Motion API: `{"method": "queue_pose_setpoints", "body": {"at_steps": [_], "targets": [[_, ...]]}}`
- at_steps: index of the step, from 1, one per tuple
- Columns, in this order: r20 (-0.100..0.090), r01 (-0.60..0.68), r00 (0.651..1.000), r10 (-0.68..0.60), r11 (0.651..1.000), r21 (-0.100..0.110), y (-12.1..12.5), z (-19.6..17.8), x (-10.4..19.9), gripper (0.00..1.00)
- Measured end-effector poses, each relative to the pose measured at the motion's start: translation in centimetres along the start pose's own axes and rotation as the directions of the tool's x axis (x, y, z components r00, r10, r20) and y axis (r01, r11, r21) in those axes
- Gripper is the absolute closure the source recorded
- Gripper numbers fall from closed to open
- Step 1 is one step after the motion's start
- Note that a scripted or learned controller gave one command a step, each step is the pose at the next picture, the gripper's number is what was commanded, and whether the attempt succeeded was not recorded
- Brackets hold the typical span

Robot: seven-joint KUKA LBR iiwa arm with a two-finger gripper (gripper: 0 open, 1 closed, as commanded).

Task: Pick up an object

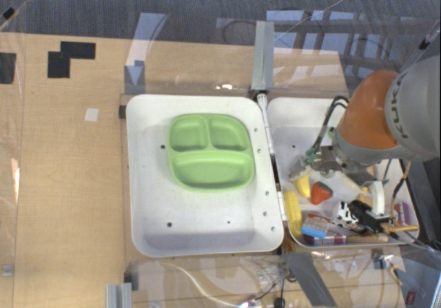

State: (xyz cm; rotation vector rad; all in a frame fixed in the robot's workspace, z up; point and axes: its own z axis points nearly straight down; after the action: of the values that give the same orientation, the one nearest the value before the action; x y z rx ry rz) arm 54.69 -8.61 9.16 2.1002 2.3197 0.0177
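My gripper (311,162) hangs low inside the right bin (296,120), under the grey arm with its orange band (368,120). Just below the gripper lie a yellow banana-shaped piece (302,184) and a red strawberry-like toy (321,193). A yellow corn cob (293,209) lies along the bin's left wall. A black-and-white toy (346,213) and a flat blue and red box (318,231) sit near the front wall. The arm hides the bin's right part.
The left bin (148,162) holds a green divided plate (209,151). A metal divider (270,155) runs between the bins. More small items crowd the right bin's front right corner (393,220). Wooden bench lies to the left.
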Motion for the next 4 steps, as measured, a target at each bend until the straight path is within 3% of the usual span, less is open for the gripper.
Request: {"method": "queue_pose_setpoints", "body": {"at_steps": [1, 2, 3, 4], "targets": [[-0.002, 0.101, 0.995, -0.101, 0.995, 0.01, -2.1, -9.5, 1.1, 0.0], [-0.003, 0.097, 0.995, -0.097, 0.995, 0.013, 0.5, -1.6, -0.1, 0.0], [-0.002, 0.096, 0.995, -0.096, 0.995, 0.008, 0.7, -2.8, 0.0, 1.0], [-0.002, 0.183, 0.983, -0.183, 0.983, 0.01, 1.2, -10.8, -2.0, 1.0]]}}
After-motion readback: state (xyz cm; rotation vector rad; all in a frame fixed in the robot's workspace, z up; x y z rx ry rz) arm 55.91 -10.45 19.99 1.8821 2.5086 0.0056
